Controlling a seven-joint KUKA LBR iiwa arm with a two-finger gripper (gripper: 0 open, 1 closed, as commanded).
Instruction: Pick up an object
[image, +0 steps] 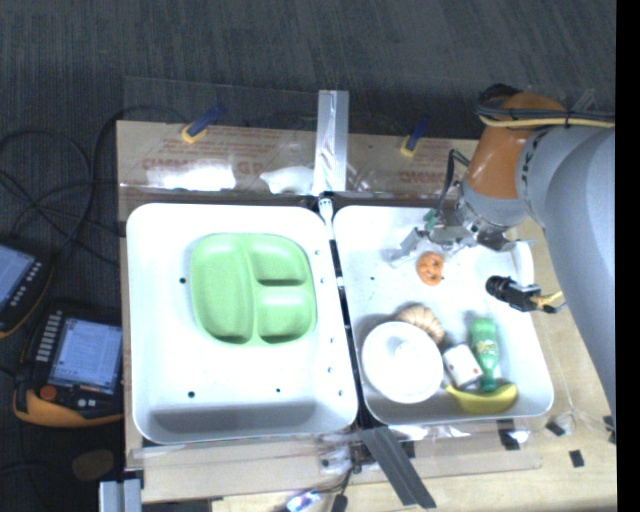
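Jaws (432, 243): over the right bin's (375, 222) far part; grip state cannot be told.
Ball (431, 267): small, orange, round, dark marks, just below the jaws.
Near corner: banana (483, 399), green bottle (485, 347), white bowl (401, 363).

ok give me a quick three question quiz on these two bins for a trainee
1. True or false: the green tray lies in the left bin.
2. Which lies nearest the pincer? A) banana B) small orange ball C) white bowl
3. Fill in: the green bottle lies in the ___ bin.

Key: 1 true; 2 B; 3 right.
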